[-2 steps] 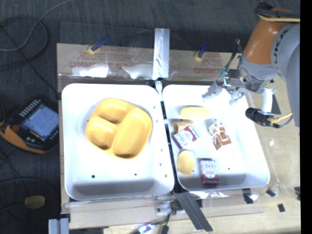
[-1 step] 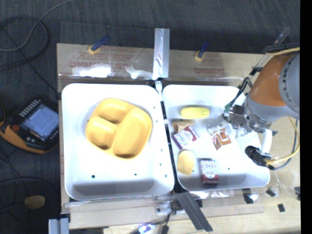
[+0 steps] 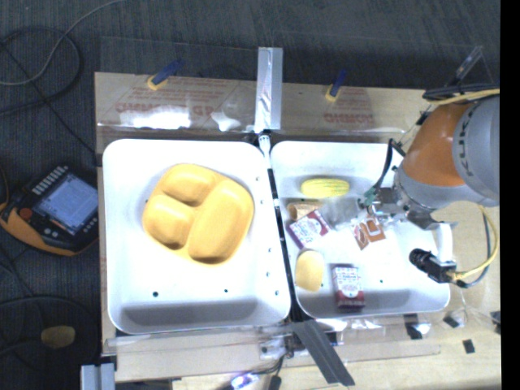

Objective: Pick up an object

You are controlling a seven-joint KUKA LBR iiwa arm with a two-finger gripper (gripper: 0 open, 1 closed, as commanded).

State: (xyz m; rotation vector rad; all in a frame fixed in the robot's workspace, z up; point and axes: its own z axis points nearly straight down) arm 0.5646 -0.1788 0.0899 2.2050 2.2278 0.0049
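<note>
My gripper (image 3: 379, 208) hangs low over the middle of the right bin (image 3: 422, 299), at the end of the grey arm with its orange band (image 3: 431, 149). Just below and left of it lies a small orange-and-white packet (image 3: 369, 233), touching or nearly touching the tip. A crumpled clear wrapper (image 3: 341, 210) sits to the gripper's left. Also in this bin are a yellow corn-like piece (image 3: 325, 188) at the back, a red-and-white sachet (image 3: 307, 228), a pale yellow egg-shaped item (image 3: 309, 271) and a red packet (image 3: 347, 288) at the front.
The left bin (image 3: 130, 299) holds a large yellow lumpy object (image 3: 197, 212). A black cable fitting (image 3: 429, 265) and yellow cable hang off the arm over the right bin's right side. A handheld controller (image 3: 55, 210) lies on the floor at the left.
</note>
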